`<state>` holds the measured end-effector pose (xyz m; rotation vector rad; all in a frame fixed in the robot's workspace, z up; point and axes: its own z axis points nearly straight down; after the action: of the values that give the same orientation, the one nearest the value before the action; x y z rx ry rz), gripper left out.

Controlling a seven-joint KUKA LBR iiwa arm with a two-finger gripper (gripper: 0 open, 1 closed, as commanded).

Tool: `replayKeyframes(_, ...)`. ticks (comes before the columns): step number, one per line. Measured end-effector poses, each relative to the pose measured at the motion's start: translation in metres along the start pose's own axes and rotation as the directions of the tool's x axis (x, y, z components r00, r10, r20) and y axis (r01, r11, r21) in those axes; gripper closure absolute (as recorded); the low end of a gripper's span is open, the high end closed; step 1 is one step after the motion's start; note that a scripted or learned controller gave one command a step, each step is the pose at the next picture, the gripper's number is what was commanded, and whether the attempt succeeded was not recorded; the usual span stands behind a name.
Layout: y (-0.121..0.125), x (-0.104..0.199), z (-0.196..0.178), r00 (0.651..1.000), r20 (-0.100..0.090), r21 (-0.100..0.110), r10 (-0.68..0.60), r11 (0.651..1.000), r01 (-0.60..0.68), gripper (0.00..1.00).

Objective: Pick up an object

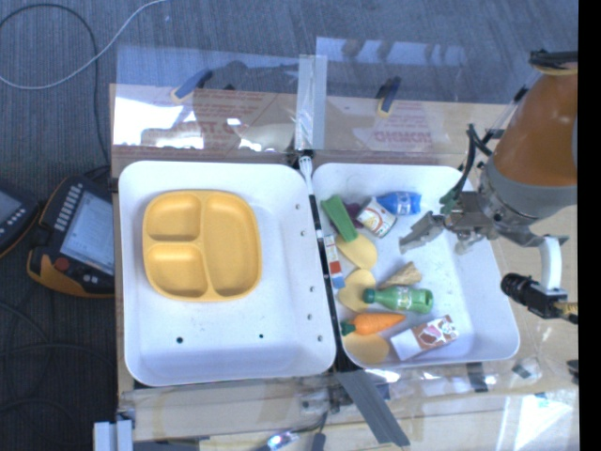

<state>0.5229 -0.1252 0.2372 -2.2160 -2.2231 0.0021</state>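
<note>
Right bin (488, 318), bare floor beneath open, empty end effector (439, 235), toys leftward.

No legible text, labels or numbers.

Bench (221, 111): tan surface, partly covered at the rear by clear plastic sheeting (244, 87) that catches glare. Two shallow white bins rest directly on it, side by side and touching along the middle: left bin (141, 346) and right bin (498, 332). A vertical clear divider (308, 101) stands behind the bins at their junction. The bench stands on grey carpet (56, 92).
</note>
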Motion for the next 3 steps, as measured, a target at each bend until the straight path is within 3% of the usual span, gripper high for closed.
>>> replayKeyframes(1,-0.04,0.018,0.113,1.0,-0.001,0.002,0.006,1.0,-0.006,0.0)
replayKeyframes(2,-0.036,0.027,0.146,0.994,0.004,-0.011,-0.113,0.993,0.113,0.0)
replayKeyframes(3,0.056,0.02,0.146,0.958,0.008,-0.015,-0.287,0.958,0.287,0.0)
